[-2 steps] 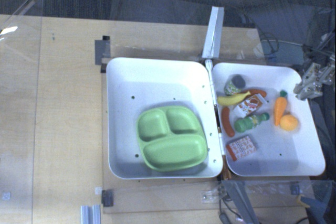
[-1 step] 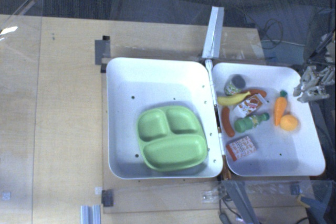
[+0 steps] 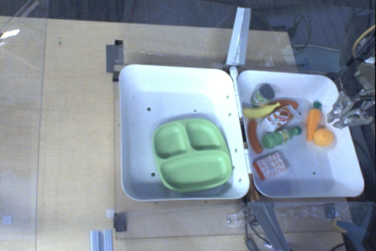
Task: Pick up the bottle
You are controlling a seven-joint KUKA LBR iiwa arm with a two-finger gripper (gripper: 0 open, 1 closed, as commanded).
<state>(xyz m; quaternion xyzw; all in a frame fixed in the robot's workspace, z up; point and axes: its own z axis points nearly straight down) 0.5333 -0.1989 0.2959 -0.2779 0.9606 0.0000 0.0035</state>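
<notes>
A small green bottle lies on its side near the middle of the right bin, neck pointing right. My gripper hangs over that bin's right rim, to the right of the bottle and slightly higher in the view. An orange carrot and an orange fruit lie between the bottle and the gripper. Nothing is seen in the gripper.
Around the bottle lie a banana, a red sausage, a white and red packet, a grey round item and a red patterned box. The left bin holds a green divided plate.
</notes>
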